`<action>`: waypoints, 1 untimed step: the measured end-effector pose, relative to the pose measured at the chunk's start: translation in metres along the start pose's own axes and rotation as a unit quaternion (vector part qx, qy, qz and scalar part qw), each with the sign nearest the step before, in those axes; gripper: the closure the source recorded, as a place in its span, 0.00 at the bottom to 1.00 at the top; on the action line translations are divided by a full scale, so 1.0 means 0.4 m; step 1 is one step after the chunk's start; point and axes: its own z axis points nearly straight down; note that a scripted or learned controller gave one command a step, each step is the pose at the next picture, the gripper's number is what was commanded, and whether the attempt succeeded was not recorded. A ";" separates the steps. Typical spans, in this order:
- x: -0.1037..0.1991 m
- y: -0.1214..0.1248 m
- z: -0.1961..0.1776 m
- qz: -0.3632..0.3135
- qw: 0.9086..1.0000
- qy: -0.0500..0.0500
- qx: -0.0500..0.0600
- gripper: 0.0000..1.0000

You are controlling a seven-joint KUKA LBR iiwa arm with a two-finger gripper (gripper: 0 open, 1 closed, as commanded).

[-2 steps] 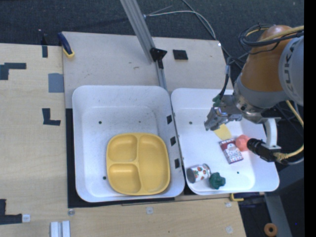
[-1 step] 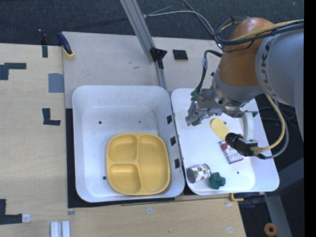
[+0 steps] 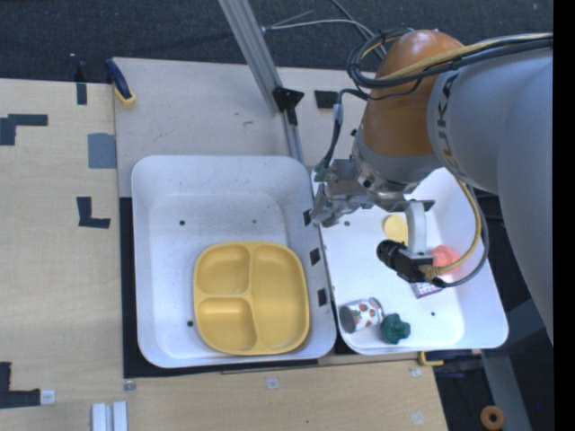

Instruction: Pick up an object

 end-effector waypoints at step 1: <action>0.107 0.034 -0.004 0.000 1.000 0.000 -0.001 1.00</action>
